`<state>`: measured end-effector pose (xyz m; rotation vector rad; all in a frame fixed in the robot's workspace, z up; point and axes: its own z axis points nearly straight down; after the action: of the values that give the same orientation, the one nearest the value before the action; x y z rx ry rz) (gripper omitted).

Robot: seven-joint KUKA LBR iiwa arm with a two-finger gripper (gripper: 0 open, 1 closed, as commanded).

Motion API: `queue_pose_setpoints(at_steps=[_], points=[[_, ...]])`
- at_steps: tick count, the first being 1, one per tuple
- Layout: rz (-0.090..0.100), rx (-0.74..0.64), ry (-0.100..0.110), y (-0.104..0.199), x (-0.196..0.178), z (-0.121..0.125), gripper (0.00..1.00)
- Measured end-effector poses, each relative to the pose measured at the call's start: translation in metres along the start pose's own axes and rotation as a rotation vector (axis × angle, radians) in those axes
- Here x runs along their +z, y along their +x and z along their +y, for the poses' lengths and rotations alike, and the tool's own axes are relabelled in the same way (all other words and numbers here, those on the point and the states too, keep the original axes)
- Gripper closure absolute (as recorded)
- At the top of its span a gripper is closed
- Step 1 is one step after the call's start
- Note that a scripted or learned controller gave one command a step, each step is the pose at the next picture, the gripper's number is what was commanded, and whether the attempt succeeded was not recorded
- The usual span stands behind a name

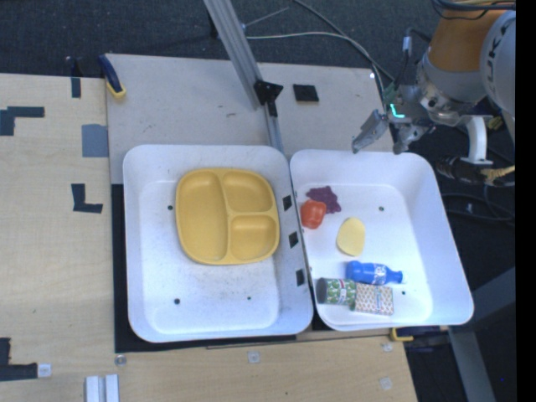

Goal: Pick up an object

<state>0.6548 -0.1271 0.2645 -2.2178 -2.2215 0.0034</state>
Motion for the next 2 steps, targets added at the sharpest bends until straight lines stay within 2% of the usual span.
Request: queue_pose_setpoints(at_steps=[1, 2], points=[[0.0, 0.0, -0.002, 0.0, -0.001, 0.0, 0.0], [-0.001, 0.0, 0.0, 0.01, 0.048, 0.001, 0.0]])
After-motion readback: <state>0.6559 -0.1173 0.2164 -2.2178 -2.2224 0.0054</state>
